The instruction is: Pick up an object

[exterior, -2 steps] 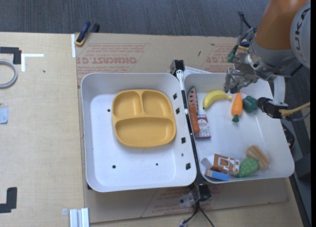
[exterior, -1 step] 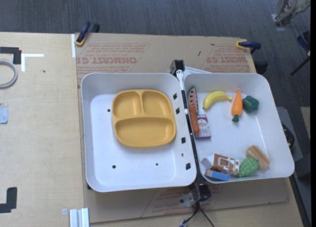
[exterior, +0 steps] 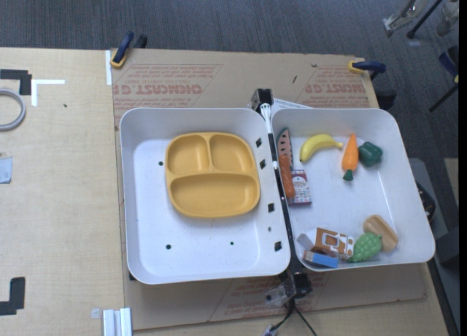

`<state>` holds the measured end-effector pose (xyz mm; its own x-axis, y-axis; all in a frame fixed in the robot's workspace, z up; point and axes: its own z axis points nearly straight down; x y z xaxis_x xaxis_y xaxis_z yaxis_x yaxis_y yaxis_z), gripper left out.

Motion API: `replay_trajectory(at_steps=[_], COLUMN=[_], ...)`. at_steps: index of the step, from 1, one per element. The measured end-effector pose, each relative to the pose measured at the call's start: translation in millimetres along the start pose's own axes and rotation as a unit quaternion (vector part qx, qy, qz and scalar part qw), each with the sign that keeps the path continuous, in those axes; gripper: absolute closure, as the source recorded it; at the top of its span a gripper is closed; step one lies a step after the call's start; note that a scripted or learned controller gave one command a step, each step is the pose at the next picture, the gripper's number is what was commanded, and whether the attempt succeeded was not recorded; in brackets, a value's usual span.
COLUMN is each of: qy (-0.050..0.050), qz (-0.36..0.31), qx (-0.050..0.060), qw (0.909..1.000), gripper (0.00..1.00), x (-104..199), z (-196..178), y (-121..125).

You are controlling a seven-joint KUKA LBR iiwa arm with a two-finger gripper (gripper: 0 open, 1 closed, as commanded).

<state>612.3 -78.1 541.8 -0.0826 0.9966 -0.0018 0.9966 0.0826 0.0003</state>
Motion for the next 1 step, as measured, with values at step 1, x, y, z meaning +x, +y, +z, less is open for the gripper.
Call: replay_trajectory(at_steps=[1], qy=[0.000], qz=[0.035], qx=[0.001], qw=[0.9994], gripper=[0.00], x=[15.8], z=[156.5], y=[0.9])
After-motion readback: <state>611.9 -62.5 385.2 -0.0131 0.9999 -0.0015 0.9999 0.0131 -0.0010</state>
